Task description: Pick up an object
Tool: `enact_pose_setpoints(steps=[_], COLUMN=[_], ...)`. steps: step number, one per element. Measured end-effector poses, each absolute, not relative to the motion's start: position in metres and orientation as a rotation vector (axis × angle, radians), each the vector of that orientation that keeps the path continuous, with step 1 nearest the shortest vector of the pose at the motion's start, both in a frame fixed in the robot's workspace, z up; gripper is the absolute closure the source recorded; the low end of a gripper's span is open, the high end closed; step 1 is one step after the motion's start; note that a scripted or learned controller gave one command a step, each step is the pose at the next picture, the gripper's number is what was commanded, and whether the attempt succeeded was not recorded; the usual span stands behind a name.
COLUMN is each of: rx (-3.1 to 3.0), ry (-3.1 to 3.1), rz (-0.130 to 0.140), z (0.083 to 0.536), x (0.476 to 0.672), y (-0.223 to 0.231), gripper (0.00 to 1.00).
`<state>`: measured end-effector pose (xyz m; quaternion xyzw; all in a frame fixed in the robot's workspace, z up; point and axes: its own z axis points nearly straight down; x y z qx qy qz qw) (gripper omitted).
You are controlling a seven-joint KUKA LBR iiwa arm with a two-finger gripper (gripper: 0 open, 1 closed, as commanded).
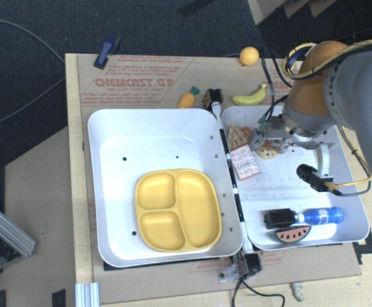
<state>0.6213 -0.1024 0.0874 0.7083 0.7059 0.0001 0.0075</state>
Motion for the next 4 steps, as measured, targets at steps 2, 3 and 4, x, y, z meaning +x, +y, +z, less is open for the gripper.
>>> enact_pose_setpoints(steps=[2,3,4], rx=[2.224,2.220,2.224], ry=[2.227,2.224,2.223], rz=[-0.020,0.000,-0.001], z=[0.097,0.185,0.217], x=[0.664,0.608,0.535], y=[-0.096,-0.059,-0.048], gripper=[1.00,1.00,1.00])
